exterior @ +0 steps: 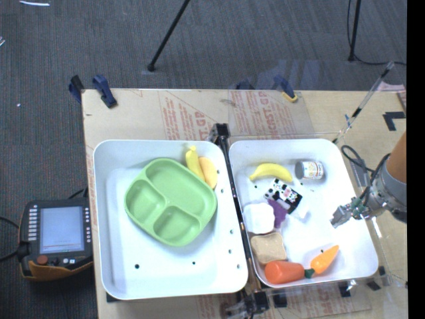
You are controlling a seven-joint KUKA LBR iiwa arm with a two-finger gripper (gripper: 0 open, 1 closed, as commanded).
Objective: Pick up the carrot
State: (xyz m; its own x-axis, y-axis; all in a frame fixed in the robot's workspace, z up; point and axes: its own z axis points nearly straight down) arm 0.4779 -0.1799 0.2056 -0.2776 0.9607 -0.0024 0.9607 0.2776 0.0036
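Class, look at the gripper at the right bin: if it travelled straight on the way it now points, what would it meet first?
The gripper points left and slightly down. It would probably meet the bare floor of the right bin first, with the white block beyond; depth is unclear.

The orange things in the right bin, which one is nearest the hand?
The small carrot near the front right corner, just below the hand. The bigger red-orange piece lies farther left.
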